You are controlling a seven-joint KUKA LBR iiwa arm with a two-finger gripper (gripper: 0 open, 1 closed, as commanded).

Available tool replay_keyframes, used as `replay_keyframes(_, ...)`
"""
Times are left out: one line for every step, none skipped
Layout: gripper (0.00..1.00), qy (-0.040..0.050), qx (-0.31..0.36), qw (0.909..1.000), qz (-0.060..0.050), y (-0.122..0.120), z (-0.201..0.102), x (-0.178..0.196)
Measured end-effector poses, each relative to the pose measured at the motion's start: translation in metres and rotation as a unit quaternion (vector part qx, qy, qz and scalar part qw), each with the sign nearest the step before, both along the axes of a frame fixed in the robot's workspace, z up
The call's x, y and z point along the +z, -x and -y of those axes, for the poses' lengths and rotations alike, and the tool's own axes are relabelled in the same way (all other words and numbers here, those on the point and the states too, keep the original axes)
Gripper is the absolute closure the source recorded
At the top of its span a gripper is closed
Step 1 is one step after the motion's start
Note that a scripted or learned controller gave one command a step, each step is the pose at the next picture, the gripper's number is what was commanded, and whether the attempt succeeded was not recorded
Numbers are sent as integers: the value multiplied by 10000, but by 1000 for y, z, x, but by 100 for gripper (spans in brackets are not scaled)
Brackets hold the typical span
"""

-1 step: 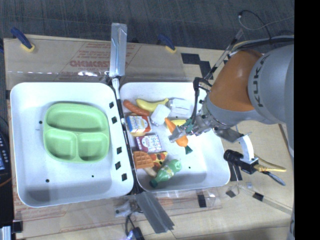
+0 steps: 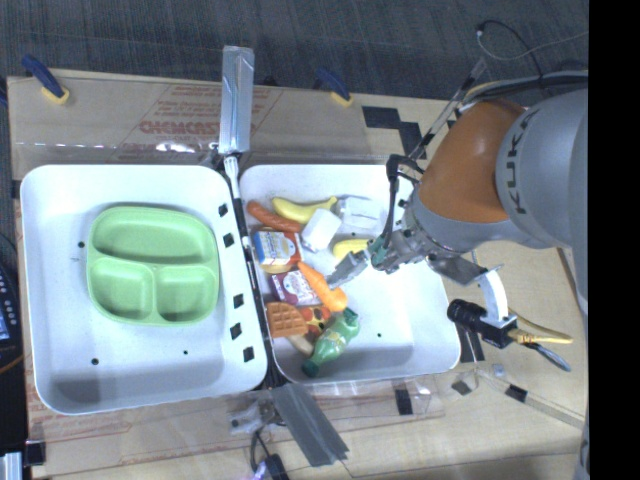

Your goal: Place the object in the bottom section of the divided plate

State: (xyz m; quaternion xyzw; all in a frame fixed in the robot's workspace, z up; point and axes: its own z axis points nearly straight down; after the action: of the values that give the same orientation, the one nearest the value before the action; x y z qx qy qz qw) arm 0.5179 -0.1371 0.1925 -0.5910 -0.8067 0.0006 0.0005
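Jaws' state I cannot tell: the gripper [image 2: 352,264] sits low among the toy food, tip by the orange carrot [image 2: 322,286]. Nothing looks gripped. Centre squarely on one item before closing; the green divided plate [image 2: 153,264] lies well left.

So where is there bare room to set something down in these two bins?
Left bin: bare floor all around the green divided plate, widest below it. Right bin: open floor at its lower right, right of the green bottle. Crowded: the right bin's left side, where banana, carrot and packets pile.
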Motion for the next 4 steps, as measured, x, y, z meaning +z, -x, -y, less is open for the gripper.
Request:
replay_keyframes(100, -2, 24, 10000, -5, -1, -1, 10)
replay_keyframes(100, -5, -182, 9998, -13, -77, -88, -2)
replay_keyframes(100, -2, 137, 9999, 5, -88, -144, -1)
replay_keyframes(100, -2, 178, 9998, -19, -53, -230, -2)
